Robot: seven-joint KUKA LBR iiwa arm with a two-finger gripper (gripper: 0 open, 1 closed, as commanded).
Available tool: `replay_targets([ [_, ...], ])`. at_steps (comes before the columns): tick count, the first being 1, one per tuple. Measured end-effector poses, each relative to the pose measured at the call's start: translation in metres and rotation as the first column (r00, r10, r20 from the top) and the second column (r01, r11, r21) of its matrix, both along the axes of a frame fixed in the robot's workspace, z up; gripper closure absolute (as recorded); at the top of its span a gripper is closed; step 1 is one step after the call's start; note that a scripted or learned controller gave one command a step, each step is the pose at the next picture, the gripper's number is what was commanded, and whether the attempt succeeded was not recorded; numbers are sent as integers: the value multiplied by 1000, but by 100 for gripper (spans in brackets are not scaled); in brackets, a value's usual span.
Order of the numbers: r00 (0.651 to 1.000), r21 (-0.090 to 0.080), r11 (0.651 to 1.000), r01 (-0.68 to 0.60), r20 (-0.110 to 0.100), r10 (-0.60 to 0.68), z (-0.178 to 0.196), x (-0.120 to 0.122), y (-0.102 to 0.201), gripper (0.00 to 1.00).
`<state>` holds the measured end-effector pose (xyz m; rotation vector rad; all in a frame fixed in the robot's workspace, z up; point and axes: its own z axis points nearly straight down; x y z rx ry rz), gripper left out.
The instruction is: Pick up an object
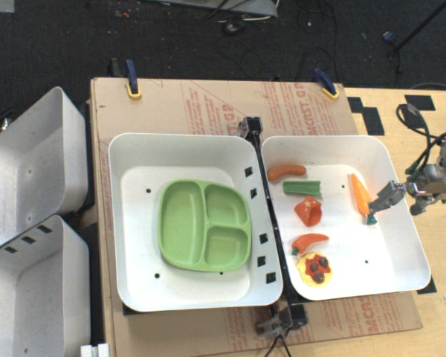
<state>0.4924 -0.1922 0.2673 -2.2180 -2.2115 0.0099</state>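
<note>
Yellow pizza toy (314, 268) sits lowest; my gripper (386, 196), opening indiscernible, nears the carrot (359, 193), risking nudging it away.

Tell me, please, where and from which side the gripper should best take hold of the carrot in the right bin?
Probably at mid-length of the carrot, coming from above with the fingers across its narrow width. It lies flat and slim, running up-down in the view, green tip nearest the gripper, with bare floor on both sides.
</note>
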Motion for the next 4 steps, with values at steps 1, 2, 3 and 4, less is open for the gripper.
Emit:
replay_targets([
  [1, 1000, -3, 1000, -4, 11, 4, 5, 2, 1, 0],
  [2, 1000, 0, 1000, -3, 6, 3, -52, 10, 7, 0],
  [3, 1000, -1, 1000, -2, 6, 2, -96, 5, 9, 0],
  [4, 1000, -1, 1000, -2, 7, 2, -139, 2, 10, 0],
])
